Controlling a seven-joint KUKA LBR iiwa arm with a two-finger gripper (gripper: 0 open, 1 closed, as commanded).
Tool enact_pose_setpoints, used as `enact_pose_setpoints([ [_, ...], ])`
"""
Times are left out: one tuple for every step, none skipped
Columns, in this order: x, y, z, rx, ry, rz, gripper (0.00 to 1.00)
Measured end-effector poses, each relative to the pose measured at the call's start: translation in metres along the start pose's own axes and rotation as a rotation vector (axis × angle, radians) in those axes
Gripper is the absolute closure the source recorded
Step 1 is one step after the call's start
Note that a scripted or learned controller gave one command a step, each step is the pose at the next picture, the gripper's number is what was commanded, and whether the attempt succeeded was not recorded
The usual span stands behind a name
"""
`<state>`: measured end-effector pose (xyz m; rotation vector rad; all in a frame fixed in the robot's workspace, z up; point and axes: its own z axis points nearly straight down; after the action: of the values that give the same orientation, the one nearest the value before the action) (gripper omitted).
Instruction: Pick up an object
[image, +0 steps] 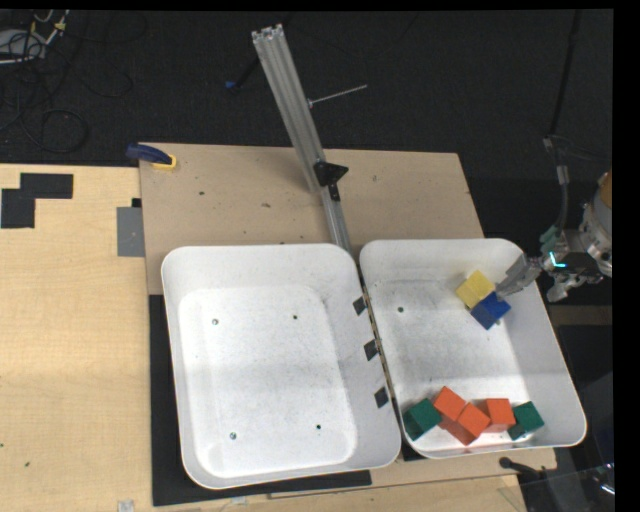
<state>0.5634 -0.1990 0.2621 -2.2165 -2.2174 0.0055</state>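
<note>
1. The desk (400, 190) is a light wooden board, and it carries two shallow white bins side by side.
2. The left bin (200, 280) is the bigger one in the view; only small dark dots show on its floor.
3. The right bin (440, 260) touches the left bin along the middle edge, where three small black clips sit. All the blocks lie in this bin.
4. A long grey metal rail (295, 110) leans across the back of the desk and comes down to the place where the two bins meet.
5. The gripper (555, 265) is at the right rim of the right bin, near the far corner. A grey finger-like part reaches toward the blocks there, but I cannot tell if the fingers are apart or together, and I cannot tell if they touch a block.
6. I count seven blocks in two groups, well apart.
7. Far group, two blocks: one yellow block (475, 289) and one blue block (490, 311), touching each other, just beside the tip of the gripper.
8. Near group, five blocks at the front edge: three orange blocks (462, 415) in the middle, with one green block (423, 417) on the left and a second green block (525, 419) on the right.
9. A small blue and yellow clamp (152, 155) lies at the far left corner of the desk.
</note>
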Motion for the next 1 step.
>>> enact_pose_setpoints([
  [-0.0001,0.0007,-0.0021,-0.004,-0.001,0.0,0.0],
])
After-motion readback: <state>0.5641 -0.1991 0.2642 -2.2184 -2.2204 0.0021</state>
